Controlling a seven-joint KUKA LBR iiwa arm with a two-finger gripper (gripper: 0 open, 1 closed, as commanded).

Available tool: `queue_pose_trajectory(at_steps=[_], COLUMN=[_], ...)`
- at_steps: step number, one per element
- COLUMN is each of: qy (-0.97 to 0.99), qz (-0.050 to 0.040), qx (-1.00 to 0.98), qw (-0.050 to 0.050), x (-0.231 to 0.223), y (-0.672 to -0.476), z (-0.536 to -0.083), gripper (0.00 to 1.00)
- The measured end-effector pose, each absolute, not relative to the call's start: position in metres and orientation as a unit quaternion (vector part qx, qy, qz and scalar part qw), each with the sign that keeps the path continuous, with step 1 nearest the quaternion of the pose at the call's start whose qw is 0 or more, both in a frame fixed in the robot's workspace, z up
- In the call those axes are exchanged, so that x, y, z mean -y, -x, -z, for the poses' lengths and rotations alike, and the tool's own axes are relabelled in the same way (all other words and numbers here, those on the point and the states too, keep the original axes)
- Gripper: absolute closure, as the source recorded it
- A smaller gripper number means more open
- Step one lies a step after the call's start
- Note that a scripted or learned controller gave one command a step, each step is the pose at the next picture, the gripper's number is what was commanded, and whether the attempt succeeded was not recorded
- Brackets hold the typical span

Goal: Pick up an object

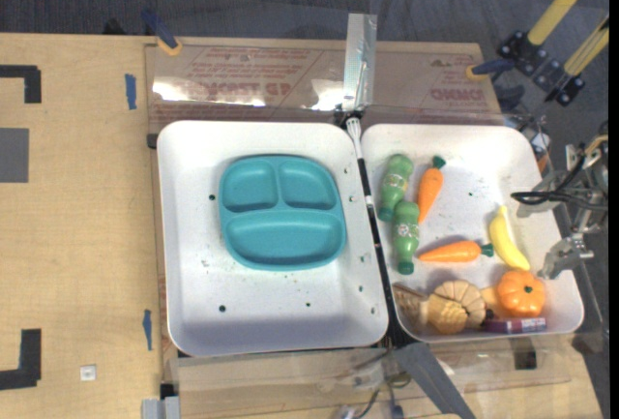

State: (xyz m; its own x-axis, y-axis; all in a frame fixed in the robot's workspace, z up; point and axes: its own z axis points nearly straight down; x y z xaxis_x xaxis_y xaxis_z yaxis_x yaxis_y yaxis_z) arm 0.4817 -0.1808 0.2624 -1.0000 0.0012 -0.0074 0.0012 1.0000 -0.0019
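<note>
From my seat the surface [68, 243] reads as matt, pale wood board, with a sheet of glossy clear film [251, 83] taped along its far edge. Both bins look like smooth white plastic: the left bin [184, 243] is speckled with small dark marks, and the right bin [474, 151] is lightly scuffed. The teal divided plate [282, 211] is matt plastic. The two carrots [430, 190], banana [507, 238], pumpkin [520, 292] and green bottles [397, 183] have a shiny toy-plastic finish; the tan bread pieces [453, 305] look rougher and dull.
</note>
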Motion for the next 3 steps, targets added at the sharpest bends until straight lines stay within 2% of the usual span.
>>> queue_pose_trajectory(at_steps=[1, 2, 3], qy=[-0.088, -0.001, 0.001], qz=[-0.0013, 0.0004, 0.0017], qx=[-0.996, -1.0, -1.0], qw=[-0.003, 0.006, 0.014], x=[0.147, 0.109, 0.108], y=[-0.479, -0.577, -0.582], z=[-0.13, -0.09, -0.104], gripper=[0.0, 0.0, 1.0])
